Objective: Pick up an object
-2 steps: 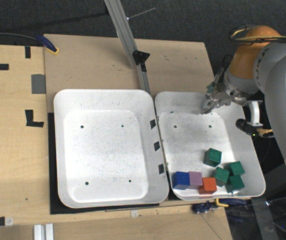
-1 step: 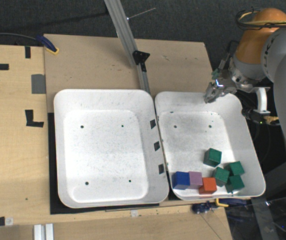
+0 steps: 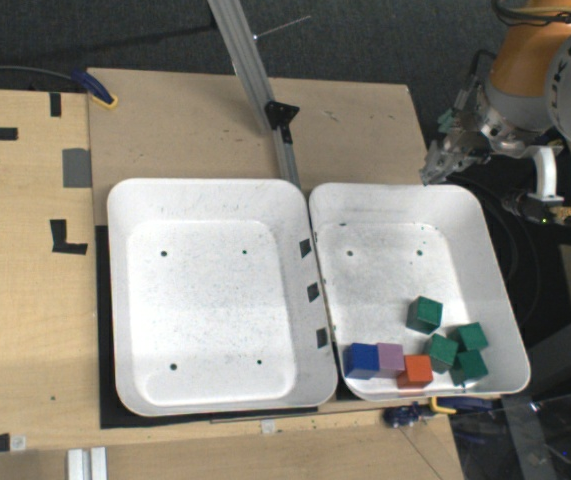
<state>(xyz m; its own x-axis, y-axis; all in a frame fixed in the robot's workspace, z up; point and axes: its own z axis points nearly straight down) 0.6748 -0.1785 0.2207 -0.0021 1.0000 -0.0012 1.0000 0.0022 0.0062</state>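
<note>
Step in hand, by judgement: approach, with nothing grasped. The blocks lie clustered at 5 o'clock in the right bin (image 3: 485,258): 4 green blocks (image 3: 426,314), 1 blue block (image 3: 362,358), 1 purple block (image 3: 391,357) and 1 orange block (image 3: 417,370), several touching. The gripper (image 3: 443,164) hangs just outside the bin's rim at 1 o'clock, well apart from the cluster; its finger spread cannot be told. The arm (image 3: 530,63) enters from 2 o'clock, wrist angled down-left. Next move calls for travel toward 5 o'clock, then descent over 1 block; the lone green block looks the most accessible
</note>
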